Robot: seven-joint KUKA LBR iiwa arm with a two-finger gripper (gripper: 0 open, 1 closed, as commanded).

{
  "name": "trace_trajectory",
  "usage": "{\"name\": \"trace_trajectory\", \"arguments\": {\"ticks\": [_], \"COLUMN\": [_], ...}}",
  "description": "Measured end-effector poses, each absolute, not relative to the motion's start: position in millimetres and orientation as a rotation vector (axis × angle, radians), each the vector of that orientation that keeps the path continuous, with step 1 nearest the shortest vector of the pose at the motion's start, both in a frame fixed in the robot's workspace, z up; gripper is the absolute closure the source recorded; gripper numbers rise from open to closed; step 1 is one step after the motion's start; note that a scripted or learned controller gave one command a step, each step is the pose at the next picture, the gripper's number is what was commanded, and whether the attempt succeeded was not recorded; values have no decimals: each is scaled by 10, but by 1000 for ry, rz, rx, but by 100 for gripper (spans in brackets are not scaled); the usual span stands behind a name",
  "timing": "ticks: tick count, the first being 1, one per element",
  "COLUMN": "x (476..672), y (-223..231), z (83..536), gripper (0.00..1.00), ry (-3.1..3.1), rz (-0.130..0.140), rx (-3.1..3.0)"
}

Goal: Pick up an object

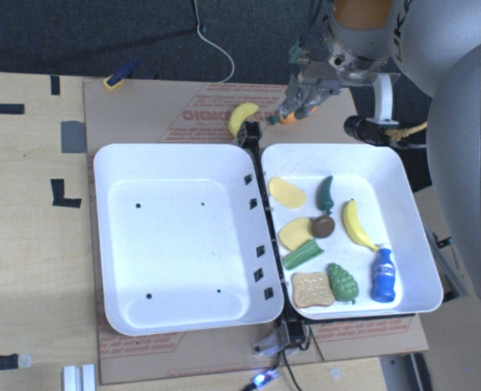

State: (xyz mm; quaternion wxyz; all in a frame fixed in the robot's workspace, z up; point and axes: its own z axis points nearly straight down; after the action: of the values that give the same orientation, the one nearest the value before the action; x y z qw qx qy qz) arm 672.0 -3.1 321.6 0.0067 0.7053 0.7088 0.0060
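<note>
End effector grips a small orange object above the board behind the right bin

Dark carpet, pale wooden bench, cardboard sheet

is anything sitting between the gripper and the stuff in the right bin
Nothing visible blocks it. The gripper hangs over the cardboard behind the right bin, beyond its far rim, near a small orange thing. The items, such as the banana and blue bottle, lie uncovered with open space above them.
</note>
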Motion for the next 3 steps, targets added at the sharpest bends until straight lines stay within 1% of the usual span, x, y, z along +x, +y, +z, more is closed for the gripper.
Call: {"name": "trace_trajectory", "arguments": {"ticks": [1,2,3], "x": [6344,6415,6578], "y": [546,1544,2077], "z": [2260,1096,1928], "gripper": [100,100,100], "ry": [2234,2239,2229], "rz": [-12,-12,11], "rx": [2222,2217,2212]}}
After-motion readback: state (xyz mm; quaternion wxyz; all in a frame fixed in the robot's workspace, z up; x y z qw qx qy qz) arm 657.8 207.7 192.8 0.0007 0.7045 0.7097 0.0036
